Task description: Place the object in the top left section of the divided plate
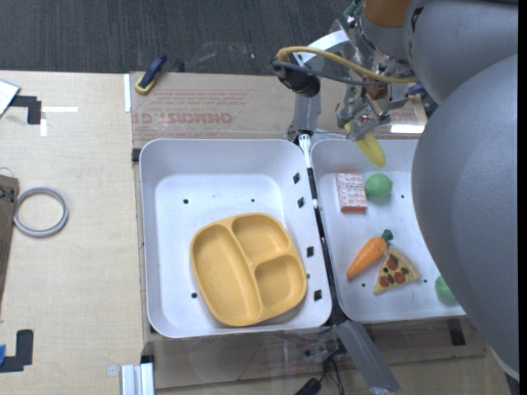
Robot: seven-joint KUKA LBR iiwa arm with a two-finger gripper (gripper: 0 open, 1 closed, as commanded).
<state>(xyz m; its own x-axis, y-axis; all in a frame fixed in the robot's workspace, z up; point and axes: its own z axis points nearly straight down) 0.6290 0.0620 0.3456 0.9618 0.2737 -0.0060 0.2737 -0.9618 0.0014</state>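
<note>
A yellow-orange divided plate [222,274] with three sections lies in the left bin [169,220], toward its front. Nothing lies in the plate's sections. My gripper [362,128] hangs over the back edge of the right bin [416,220], well to the right of and behind the plate. A small yellow, banana-like object [372,149] hangs between its fingers, lifted off the bin floor.
On the right bin's floor lie a red-and-white box [352,192], a green ball [378,186], a carrot [366,256], a pizza slice [395,271] and a green item [444,289] partly hidden by the arm. A tape roll [39,211] lies on the bench at left.
</note>
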